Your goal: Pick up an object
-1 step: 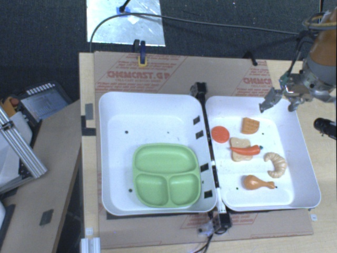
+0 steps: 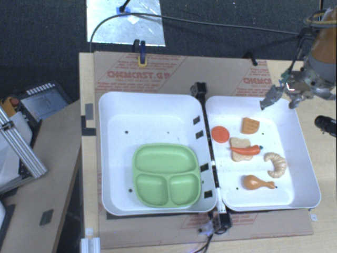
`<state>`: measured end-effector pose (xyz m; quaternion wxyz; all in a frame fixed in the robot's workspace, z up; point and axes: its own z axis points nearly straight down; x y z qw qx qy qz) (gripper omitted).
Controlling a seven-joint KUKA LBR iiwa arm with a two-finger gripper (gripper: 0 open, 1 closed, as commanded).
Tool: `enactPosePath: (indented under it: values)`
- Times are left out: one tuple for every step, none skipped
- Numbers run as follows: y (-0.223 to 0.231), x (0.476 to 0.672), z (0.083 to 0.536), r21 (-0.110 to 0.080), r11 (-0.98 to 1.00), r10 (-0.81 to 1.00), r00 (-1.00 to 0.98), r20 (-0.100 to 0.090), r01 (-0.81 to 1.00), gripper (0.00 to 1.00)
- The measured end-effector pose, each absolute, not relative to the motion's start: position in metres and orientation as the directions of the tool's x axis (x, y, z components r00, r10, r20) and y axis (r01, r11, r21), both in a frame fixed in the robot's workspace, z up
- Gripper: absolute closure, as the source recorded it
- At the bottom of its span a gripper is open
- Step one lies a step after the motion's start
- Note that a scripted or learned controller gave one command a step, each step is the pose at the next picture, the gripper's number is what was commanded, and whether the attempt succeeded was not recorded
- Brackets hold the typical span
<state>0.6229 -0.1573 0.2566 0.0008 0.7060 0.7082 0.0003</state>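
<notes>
now the pincer point(image 2: 281, 96) hangs spread wide and empty above the far rim of the right shallow white plastic bin point(image 2: 301, 141), presumably poised to descend; nearest below lies the orange toy bread wedge point(image 2: 250, 125), then the red disc point(image 2: 220, 134).

Toy foods point(image 2: 251, 151) in right bin point(image 2: 300, 141)

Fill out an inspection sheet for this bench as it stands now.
Surface: two white bins, left bin and right bin, on a board.
Job's things: in the right bin, red disc, bread piece, hot dog, croissant, drumstick.
Clutter: green divided tray in left bin.
Grippers: gripper open, above the right bin's far edge, holding nothing.
Cables: black cable beyond the bins.
Surroundings: foil sheet, yellow clamp.
</notes>
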Motion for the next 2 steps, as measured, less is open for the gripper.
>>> enactPosePath:
  values:
    - [-0.164,0.630,0.210,0.000,0.001,1.000,-0.001,-0.001,1.000,0.00]
    - [-0.170,0.625,0.165,0.000,0.001,1.000,-0.001,-0.001,1.000,0.00]
